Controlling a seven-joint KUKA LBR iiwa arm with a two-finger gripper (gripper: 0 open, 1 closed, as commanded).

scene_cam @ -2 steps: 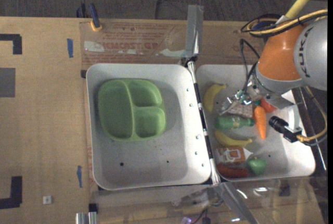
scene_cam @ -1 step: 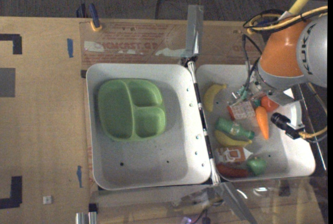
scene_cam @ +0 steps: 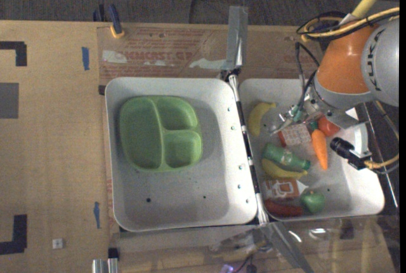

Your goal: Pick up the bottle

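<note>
A tan cardboard-topped desk (scene_cam: 51,138) with blue tape marks carries two white bins; grey carpet and black cables lie beyond. The left bin (scene_cam: 184,202) holds a green divided plate (scene_cam: 160,133). In the right bin (scene_cam: 365,192), the green bottle (scene_cam: 286,157) lies sideways across a banana (scene_cam: 282,169), amid toy food. The pincer (scene_cam: 293,117) hangs above it; whether it is open cannot be told.
</note>
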